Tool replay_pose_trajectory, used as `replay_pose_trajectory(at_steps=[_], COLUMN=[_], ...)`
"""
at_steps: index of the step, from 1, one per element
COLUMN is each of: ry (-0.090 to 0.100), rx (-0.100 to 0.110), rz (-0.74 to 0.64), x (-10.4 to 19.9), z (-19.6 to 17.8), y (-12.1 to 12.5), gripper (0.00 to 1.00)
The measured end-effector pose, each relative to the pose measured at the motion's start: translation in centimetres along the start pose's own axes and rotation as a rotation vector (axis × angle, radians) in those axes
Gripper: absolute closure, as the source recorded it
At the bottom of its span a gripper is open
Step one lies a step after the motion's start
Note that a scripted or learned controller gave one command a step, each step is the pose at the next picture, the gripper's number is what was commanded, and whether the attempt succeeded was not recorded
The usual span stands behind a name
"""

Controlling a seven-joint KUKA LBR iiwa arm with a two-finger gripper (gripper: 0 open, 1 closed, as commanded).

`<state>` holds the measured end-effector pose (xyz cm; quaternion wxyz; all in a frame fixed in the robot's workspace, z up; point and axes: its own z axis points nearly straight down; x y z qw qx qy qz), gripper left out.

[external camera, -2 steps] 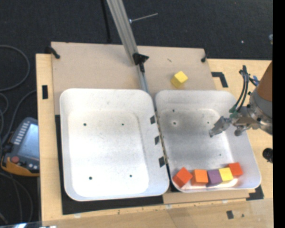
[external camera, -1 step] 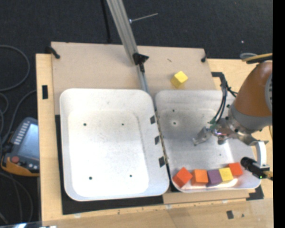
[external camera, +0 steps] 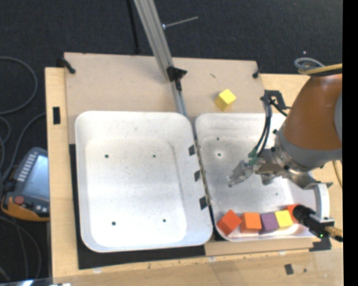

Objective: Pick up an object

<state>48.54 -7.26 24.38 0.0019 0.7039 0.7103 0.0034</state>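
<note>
While the arm (external camera: 313, 121) reaches over the right bin (external camera: 227, 130), its gripper (external camera: 238, 174) hangs above that bin's middle; whether it is spread or closed I cannot tell. Four blocks line the right bin's near wall: red-orange block (external camera: 230, 221), orange block (external camera: 252, 221), purple block (external camera: 268, 221), yellow block (external camera: 283, 219). Another yellow cube (external camera: 225, 99) sits on the bench just beyond the right bin.

Both white bins (external camera: 137, 177) look like smooth, faintly speckled plastic, the surface (external camera: 119, 82) beneath is matt pale wood board, the slanted rail (external camera: 152, 25) at twelve o'clock is ribbed bare metal, and the floor looks like dark rough carpet.
</note>
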Motion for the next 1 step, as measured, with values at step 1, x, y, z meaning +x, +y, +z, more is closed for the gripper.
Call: replay_pose_trajectory(at_steps=[1], ry=[0.000], rx=[-0.001], rz=[-0.001], x=[7.60], z=[-7.04], y=[0.93], gripper=[0.00])
